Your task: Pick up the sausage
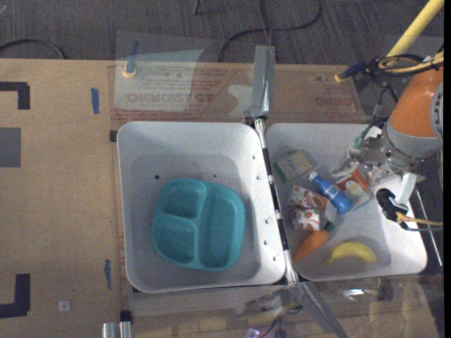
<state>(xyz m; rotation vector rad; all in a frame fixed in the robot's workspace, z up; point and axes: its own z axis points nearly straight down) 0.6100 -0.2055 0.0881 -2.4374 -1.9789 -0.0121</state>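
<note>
Camera view: a tan, cardboard-covered bench point(56, 210) is seen from above, with dark grey carpet point(106, 13) beyond its far edge and black cables point(289, 5) looped across that carpet. Strips of blue tape point(94, 101) and black angular marks point(17, 94) are stuck to the bench on the left. A clear sheet with reversed red lettering point(165, 90) is laid just beyond the left bin. A yellow pole point(419, 23) slants in at the far right.

The arm point(416, 111) is brought in from the right, and its claw point(361, 162) is lowered over the far right part of the right bin point(402, 259). Whether the claw is spread or pressed together cannot be told – it is lost against the clutter beneath it.

The sausage point(357, 182) is taken to be the small red-orange piece in the right bin, just to the near side of the claw and just beside the blue bottle point(331, 192). Whether it is touched by the claw cannot be told, and it is not seen to be gripped.

Two white bins are counted, side by side, with a metal strip point(262, 83) at the far end of their join. One teal divided plate point(199, 224) is held in the left bin point(141, 153). In the right bin, besides the one sausage, are counted one blue bottle, two small red-and-white cartons point(307, 210), one carrot point(311, 245), one banana point(352, 252) and one grey checked pad point(294, 164) – the carrot and banana nearest, the pad farthest.
</note>
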